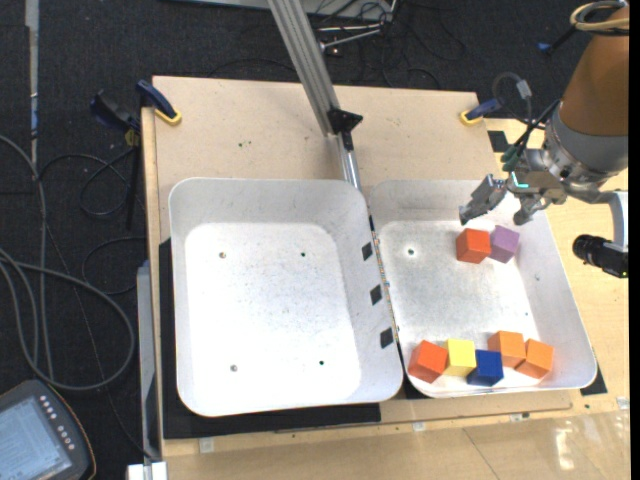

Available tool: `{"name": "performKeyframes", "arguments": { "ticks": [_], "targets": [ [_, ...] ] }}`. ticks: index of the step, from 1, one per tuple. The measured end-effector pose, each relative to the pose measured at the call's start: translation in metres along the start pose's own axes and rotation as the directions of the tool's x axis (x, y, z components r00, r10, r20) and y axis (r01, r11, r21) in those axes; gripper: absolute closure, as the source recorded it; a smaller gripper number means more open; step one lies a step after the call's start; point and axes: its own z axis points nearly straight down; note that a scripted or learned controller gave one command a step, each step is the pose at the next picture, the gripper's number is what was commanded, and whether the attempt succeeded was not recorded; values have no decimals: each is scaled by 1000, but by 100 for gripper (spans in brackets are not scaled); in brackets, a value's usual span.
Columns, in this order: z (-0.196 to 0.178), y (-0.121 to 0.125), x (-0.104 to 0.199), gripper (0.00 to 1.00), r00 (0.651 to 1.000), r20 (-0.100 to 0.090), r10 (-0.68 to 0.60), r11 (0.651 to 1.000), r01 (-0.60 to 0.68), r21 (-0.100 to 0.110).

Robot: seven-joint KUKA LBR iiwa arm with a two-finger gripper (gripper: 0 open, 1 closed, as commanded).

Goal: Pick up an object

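My gripper (502,204) hangs over the back of the right bin (560,298), its two dark fingers spread open with nothing between them. Just below it lie an orange cube (473,245) and a purple cube (505,242), side by side and touching. Along the bin's front wall sits a cluster: an orange-red cube (429,359), a yellow cube (461,354), a blue cube (488,366), and two orange cubes (510,346) (538,357).
The left bin (265,293) lies beside the right one, on the wooden bench. A slanted metal pole (305,53) runs down to the bins' shared edge. Clamps sit at the bench's back corners (158,103) (484,111).
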Motion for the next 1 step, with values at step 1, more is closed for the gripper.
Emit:
{"name": "performKeyframes", "arguments": {
  "ticks": [1],
  "targets": [
    [-2,1,0,0,1000,1,1,1000,-1,-4]
  ]
}}
